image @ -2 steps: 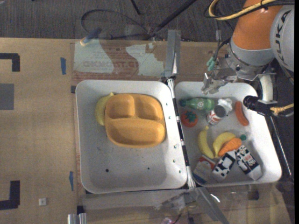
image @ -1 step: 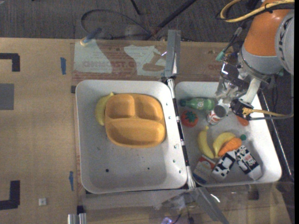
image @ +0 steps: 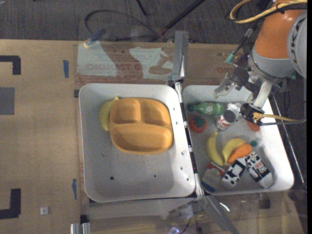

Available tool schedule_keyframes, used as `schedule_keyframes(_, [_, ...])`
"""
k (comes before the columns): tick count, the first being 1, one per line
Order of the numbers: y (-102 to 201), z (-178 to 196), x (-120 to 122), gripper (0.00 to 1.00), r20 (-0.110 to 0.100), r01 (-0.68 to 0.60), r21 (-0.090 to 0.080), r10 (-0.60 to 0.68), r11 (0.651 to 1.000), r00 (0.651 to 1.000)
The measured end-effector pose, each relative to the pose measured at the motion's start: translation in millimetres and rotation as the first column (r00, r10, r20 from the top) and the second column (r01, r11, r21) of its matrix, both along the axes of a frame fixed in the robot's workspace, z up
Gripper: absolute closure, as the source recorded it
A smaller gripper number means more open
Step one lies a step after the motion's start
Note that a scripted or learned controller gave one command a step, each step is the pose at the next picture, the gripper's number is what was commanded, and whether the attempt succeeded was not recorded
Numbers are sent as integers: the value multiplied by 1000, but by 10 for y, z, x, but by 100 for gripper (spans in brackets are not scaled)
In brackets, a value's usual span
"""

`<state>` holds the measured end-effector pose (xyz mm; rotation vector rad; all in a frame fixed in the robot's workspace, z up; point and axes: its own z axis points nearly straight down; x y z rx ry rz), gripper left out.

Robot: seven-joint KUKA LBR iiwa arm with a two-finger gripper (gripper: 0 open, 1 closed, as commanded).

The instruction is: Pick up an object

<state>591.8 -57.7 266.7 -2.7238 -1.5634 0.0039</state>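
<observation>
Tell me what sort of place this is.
Probably a robotics lab's grasping bench, not a kitchen: a robot arm hangs over two white bins of toy food such as a banana, with blue tape marks on the bench and cables on the carpet.

The counter (image: 39, 145) looks like pale wood or plywood with a matt, unpainted face. Both white bins, the left bin (image: 97, 179) and the right bin (image: 278, 155), seem to be smooth plastic with a soft shine. The orange divided plate (image: 141, 126) looks like plastic with a smooth, half-glossy surface. The two bananas (image: 213, 149) have a slick, toy-like plastic skin. The green bottle (image: 207, 108) is glossy and a little clear. The arm's orange band (image: 275, 35) is smooth and shiny, and its yellow cable (image: 248, 4) looks rubbery
</observation>
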Motion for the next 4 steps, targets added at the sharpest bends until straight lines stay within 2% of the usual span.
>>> schedule_keyframes(1, [402,-650,-693,0,-2,104,1,-104,995,995])
schedule_keyframes(2, [-50,-830,-653,0,-3,1,3,-1,1000,1000])
schedule_keyframes(3, [-313,-1684,-807,0,2,-4,0,4,1000,1000])
schedule_keyframes(4, [-317,-1581,-801,100,5,-1,0,1,1000,1000])
